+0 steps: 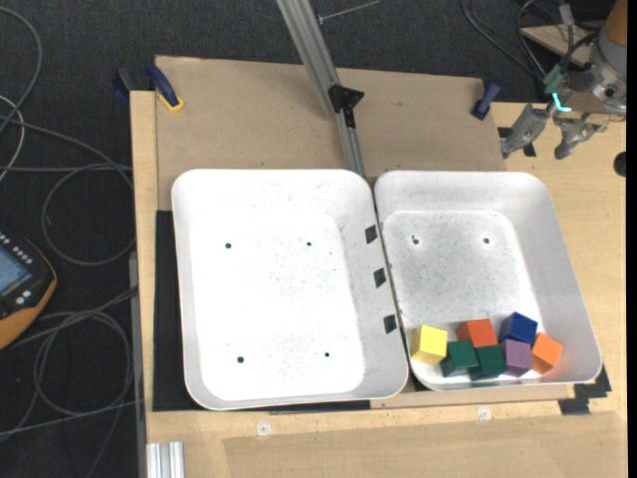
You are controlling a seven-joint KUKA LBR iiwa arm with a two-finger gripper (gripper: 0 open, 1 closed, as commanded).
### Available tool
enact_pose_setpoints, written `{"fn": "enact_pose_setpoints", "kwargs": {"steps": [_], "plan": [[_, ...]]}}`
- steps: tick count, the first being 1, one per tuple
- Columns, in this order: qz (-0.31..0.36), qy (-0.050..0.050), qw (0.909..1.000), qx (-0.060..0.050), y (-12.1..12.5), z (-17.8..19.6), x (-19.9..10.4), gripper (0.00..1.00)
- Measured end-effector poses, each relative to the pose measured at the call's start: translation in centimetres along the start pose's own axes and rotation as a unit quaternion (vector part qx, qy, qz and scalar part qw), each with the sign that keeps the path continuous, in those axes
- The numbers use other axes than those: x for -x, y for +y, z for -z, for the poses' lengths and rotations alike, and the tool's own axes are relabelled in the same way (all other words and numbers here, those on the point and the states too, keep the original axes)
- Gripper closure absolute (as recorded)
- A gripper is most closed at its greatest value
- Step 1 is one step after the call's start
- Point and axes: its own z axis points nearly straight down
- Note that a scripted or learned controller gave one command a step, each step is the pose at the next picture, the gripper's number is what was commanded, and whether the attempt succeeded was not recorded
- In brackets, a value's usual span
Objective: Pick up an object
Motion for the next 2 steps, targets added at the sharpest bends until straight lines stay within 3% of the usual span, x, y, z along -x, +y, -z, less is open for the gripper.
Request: {"fn": "enact_pose_setpoints", "kwargs": {"steps": [1, 2], "plan": [[0.001, -0.001, 1.0, 0.002, 0.1, 0.3, 0.0, 0.0], [0.0, 0.0, 1.0, -0.001, -0.3, -6.0, -0.3, 0.0]]}}
